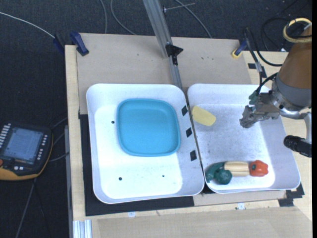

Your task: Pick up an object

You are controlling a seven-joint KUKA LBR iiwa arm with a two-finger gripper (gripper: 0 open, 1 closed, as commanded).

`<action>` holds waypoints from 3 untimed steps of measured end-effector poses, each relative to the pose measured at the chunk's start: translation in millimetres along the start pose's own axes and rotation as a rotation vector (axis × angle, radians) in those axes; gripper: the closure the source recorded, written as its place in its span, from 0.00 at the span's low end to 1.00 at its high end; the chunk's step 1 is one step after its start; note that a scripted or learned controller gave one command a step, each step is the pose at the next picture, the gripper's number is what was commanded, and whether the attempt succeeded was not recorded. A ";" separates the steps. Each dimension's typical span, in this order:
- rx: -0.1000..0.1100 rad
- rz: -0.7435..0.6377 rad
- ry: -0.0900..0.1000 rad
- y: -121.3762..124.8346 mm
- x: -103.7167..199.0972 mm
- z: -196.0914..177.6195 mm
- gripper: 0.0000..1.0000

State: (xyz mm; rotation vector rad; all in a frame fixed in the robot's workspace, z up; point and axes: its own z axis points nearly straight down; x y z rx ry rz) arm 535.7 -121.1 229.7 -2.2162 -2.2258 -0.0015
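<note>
Nearest, along the right bin's (292,175) front edge, lie a green piece (219,174), a tan roll (237,168) and a red piece (258,168) — touching in a row. Farther back sits a yellow piece (203,116). Gripper (247,122) hovers above the bin floor — nothing between its fingers.

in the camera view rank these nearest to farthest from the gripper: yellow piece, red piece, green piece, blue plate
1. yellow piece, left of the gripper, upper left of the right bin.
2. red piece, below the gripper at the bin's near edge; close to 1, hard to call.
3. green piece, near-left corner.
4. blue plate, left bin.
</note>
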 end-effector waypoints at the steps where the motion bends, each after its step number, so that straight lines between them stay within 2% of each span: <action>1: 0.000 -0.001 0.000 10.5 53.5 3.3 1.00; 2: 0.000 0.000 0.000 6.6 108.8 11.0 1.00; 3: -0.001 -0.001 0.001 -0.8 160.0 -0.3 1.00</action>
